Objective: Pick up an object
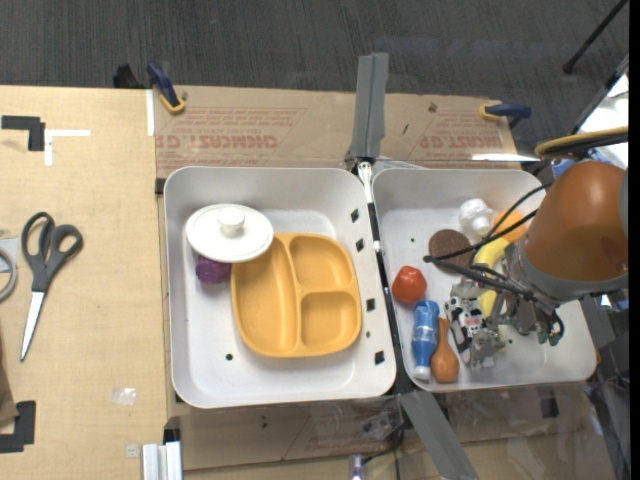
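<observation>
Objects by gripper: one tomato, one bottle.

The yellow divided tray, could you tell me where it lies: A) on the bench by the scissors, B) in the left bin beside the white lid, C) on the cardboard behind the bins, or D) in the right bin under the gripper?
B: the yellow divided tray lies in the left bin, its upper left corner meeting the white lid.
</observation>
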Controlling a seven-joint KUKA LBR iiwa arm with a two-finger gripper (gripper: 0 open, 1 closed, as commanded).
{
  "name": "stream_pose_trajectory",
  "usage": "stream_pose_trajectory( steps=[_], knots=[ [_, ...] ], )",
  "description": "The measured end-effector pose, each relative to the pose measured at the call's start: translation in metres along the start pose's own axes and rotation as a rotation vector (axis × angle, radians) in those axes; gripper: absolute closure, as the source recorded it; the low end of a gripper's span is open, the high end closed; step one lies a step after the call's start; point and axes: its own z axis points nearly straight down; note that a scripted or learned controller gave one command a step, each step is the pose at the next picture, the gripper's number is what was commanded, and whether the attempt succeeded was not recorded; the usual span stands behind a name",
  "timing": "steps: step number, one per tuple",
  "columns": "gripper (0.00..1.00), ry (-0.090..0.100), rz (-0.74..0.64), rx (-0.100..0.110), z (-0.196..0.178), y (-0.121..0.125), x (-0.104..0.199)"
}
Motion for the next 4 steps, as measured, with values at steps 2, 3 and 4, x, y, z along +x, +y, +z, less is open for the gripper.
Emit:
stream_pose_trajectory(
  steps=[2, 3, 4],
  knots=[
    [0.00, 0.010, 0.186, 0.000, -0.055, -0.017, -0.076],
    [0.00, 0.010, 0.287, 0.001, 0.008, -0.043, -0.103],
    [1.00, 0.005, 0.282, 0.002, -0.003, -0.042, -0.105]
  ],
)
